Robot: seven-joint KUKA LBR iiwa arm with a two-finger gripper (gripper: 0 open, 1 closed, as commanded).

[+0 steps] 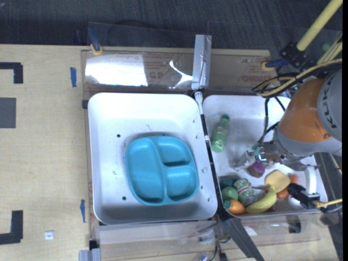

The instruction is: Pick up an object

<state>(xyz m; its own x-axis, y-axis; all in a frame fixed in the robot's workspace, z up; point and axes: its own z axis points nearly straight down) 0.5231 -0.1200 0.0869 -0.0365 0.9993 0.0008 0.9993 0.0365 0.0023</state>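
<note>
Right white bin (244,105): claw (256,157) low over small purple object (257,168); claw opening unclear.

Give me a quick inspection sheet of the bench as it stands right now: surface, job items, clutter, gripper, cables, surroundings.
Surface: two white bins side by side on a wooden bench; left bin, right bin.
Job's things: in the right bin, a green bottle lying alone toward the back; a yellow banana, a small orange piece, a purple item and other small toys piled at the front.
Clutter: a blue divided tray sits in the left bin.
Gripper: gripper is low in the right bin beside the purple item; grip state unclear.
Cables: black and yellow cables loop near the arm.
Surroundings: clear panel behind the bins; blue tape marks on the bench.
</note>
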